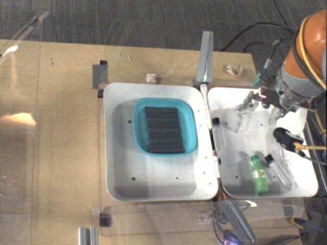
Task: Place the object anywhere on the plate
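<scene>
Two white bins sit side by side on the tabletop [56, 152]: the left bin [117, 137] holds a teal plate [190, 117] with a dark ribbed block [163, 129] on it. In the right bin [240, 180], a green bottle [258, 175] lies near the front, beside what looks like a clear bottle [278, 170]. Over the far right corner are the jaws [265, 98], too blurred to tell whether open or closed.

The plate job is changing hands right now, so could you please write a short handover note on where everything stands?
Pincer: over the right bin's upper part; nothing seen between it.
Plate: teal, in the left bin, with a dark ridged block lying on it.
Green bottle: lying near the right bin's front edge, beside a clear bottle; another clear bottle lies further back.
Done: no right-bin item moved.
Left: grasp an object and set it on the plate.
</scene>
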